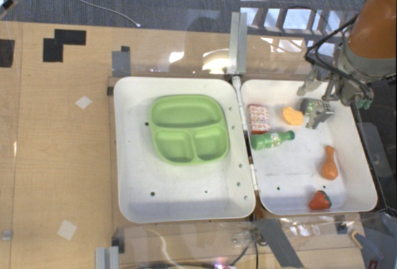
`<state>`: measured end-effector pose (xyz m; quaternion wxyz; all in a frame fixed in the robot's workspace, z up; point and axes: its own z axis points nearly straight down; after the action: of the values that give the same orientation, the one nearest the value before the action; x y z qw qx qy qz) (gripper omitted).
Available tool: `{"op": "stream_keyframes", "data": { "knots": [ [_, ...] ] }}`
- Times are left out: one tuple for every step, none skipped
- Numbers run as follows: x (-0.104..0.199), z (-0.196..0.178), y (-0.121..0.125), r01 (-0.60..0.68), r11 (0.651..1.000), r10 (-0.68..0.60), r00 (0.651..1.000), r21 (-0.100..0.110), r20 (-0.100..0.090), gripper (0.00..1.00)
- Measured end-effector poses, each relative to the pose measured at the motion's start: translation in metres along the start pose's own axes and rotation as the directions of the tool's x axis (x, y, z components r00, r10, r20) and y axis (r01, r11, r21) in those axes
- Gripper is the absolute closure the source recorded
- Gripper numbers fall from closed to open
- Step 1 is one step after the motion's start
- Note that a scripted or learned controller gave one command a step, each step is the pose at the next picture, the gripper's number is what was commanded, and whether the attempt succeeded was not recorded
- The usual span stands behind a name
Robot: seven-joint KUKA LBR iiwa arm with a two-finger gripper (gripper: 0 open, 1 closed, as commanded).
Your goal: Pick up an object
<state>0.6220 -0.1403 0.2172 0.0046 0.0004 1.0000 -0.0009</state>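
Hand (pixel 315 114) just beside yellow piece (pixel 293 116)

Reaches in from the right edge of the camera view, high in the frame. Orange band of the arm (pixel 372 26) fills the upper right corner, with a grey wrist section just below it. Dark cables loop off the wrist toward the left. Angles down and leftward from there to the gripper (pixel 316 111), a grey metal assembly poised over the upper part of the right-hand bin. Appears tilted rather than plumb, tip lowest and farthest left. Too small and cluttered at the tip to make out more.
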Motion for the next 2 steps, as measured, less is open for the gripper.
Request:
{"op": "stream_keyframes", "data": {
  "knots": [
    [-0.011, 0.098, 0.041, -0.165, 0.986, 0.165, 0.986, -0.001, 0.033, 0.00],
    [-0.014, 0.084, 0.043, -0.159, 0.987, 0.159, 0.986, -0.002, 0.044, 1.00]
  ]
}}
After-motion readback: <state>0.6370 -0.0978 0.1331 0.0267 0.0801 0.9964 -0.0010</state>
